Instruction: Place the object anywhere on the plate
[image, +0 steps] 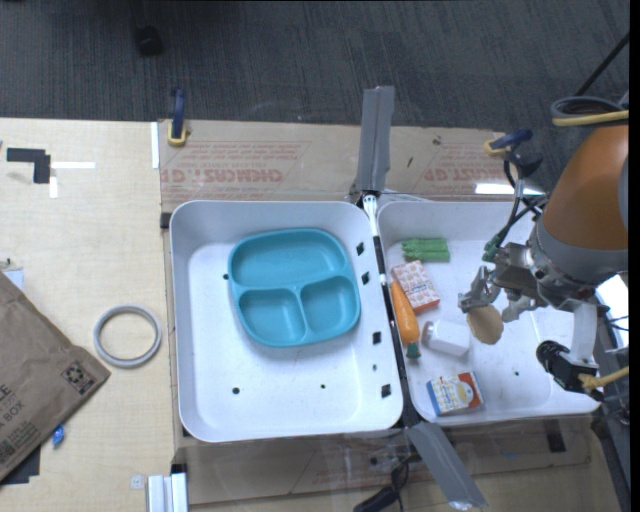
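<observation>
A turquoise plate (290, 255) with three compartments lies in the left white bin (200, 330), and nothing is on it. Over the right bin (530, 385), my gripper (482, 308) reaches in from the right, below the arm's orange band. A small rounded tan object (486, 326) sits between the fingertips, and the fingers are shut on it. It hangs near the middle of the right bin, well to the right of the plate.
The right bin also holds a green block (425, 248), a red and white packet (415, 285), an orange carrot (404, 312) along the divider, a white piece (447, 340) and a small printed box (455, 393). A tape ring (127, 334) lies on the bench to the left.
</observation>
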